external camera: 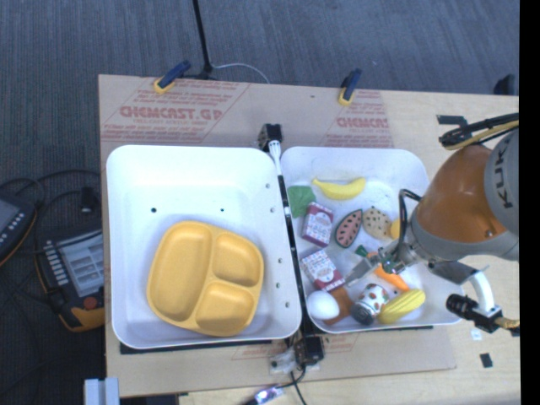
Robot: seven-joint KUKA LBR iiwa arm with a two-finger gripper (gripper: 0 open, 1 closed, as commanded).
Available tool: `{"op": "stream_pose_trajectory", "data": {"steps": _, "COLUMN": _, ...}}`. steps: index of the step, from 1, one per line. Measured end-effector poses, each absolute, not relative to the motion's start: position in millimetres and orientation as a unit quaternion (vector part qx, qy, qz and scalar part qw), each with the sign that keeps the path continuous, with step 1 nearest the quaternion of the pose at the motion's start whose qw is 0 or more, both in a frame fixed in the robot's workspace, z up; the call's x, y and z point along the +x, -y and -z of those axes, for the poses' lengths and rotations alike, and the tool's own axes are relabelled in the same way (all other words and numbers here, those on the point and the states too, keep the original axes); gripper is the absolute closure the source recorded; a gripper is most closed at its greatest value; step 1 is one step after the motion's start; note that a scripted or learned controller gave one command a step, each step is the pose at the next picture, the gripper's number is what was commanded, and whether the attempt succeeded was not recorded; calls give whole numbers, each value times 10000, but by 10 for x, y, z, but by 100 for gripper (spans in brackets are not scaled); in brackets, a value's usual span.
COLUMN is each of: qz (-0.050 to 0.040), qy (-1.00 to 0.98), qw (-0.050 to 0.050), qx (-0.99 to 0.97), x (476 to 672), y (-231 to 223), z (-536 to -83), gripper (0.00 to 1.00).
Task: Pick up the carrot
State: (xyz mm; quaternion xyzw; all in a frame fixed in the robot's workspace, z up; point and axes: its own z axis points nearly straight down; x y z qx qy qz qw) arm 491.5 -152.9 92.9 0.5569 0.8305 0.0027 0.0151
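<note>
The carrot (393, 279) is a small orange piece with a green end, lying in the right bin (411, 165) near its front right. My gripper (384, 262) reaches down from the right and sits directly over the carrot's left end, touching or nearly touching it. The grey and orange wrist hides the bin's right side and part of the carrot.
Crowded around the carrot are a yellow piece (403, 304), a small can (368, 303), a white egg (322, 305), two red packets (321, 268), a watermelon slice (348, 228), a cookie (376, 223) and a banana (339, 188). The left bin (135, 184) holds a yellow divided tray (207, 277).
</note>
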Motion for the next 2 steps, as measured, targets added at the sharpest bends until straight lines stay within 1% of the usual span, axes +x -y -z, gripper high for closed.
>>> {"op": "stream_pose_trajectory", "data": {"steps": 1, "qz": -43, "qy": -8297, "qw": 157, "qx": 5580, "x": 4931, "y": 1523, "z": -1033, "gripper": 100}}
{"op": "stream_pose_trajectory", "data": {"steps": 2, "qz": 0, "qy": -7639, "qw": -5, "qx": 6453, "x": 4844, "y": 563, "z": -1837, "gripper": 100}}
